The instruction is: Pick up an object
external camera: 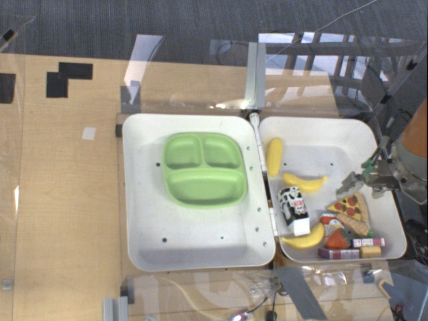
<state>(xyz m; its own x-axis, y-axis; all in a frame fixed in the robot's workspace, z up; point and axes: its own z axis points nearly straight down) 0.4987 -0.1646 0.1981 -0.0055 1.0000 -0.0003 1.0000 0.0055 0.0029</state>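
Observation:
The right bin (334,134) holds a yellow corn-like piece (274,156), a small banana (304,180), a black-and-white cow-print carton (292,206), a second banana (304,238), a pizza slice (352,208), a strawberry (338,240) and a pink-and-white bar (353,247). My gripper (359,183) hangs at the bin's right side, just above the pizza slice, fingers spread and nothing between them. The arm comes in from the right edge.
A green divided plate (202,169) lies in the left bin (144,233). A metal divider (262,172) runs between the bins. Metal framing (348,62) stands behind the right bin.

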